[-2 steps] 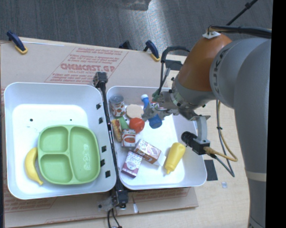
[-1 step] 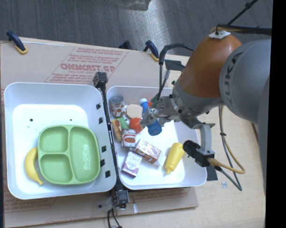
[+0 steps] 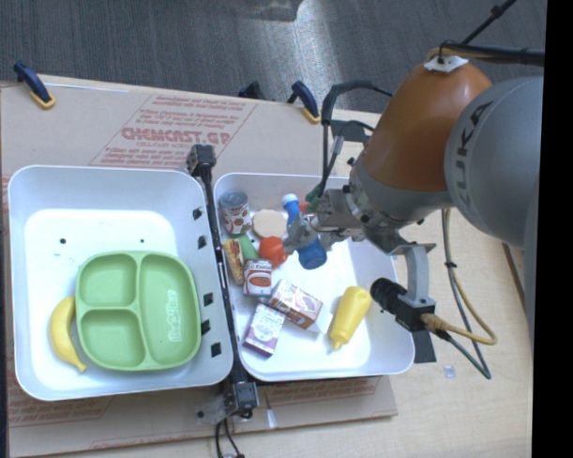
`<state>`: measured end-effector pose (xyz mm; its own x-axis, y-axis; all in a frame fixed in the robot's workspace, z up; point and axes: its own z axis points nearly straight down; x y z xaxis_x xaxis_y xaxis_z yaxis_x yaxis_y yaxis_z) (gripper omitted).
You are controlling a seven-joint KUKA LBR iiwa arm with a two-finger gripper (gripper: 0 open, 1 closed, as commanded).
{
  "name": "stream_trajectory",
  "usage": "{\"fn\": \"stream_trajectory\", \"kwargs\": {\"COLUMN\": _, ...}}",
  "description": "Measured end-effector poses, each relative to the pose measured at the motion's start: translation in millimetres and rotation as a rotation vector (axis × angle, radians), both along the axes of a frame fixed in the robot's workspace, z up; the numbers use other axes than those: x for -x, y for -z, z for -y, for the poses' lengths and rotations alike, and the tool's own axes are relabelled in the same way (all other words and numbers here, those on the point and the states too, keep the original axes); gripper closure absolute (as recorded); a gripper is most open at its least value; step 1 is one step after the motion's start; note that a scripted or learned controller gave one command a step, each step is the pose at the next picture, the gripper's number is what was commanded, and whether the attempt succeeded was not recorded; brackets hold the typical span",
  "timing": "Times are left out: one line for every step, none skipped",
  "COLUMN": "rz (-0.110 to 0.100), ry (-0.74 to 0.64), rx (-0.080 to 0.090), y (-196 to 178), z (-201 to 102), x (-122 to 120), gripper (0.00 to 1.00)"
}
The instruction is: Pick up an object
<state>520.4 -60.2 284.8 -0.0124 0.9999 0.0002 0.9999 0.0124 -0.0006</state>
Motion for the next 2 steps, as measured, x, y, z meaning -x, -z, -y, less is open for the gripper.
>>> {"fn": "stream_trajectory", "kwargs": {"rz": 0.000, "ry": -0.007, "rx": 0.000, "y": -10.1, "z": -0.3, "x": -0.5, "gripper": 1.00}}
{"fn": "stream_trajectory", "kwargs": {"rz": 0.000, "ry": -0.015, "rx": 0.000, "y": -20.2, "z": -0.6, "x": -1.0, "gripper": 1.00}}
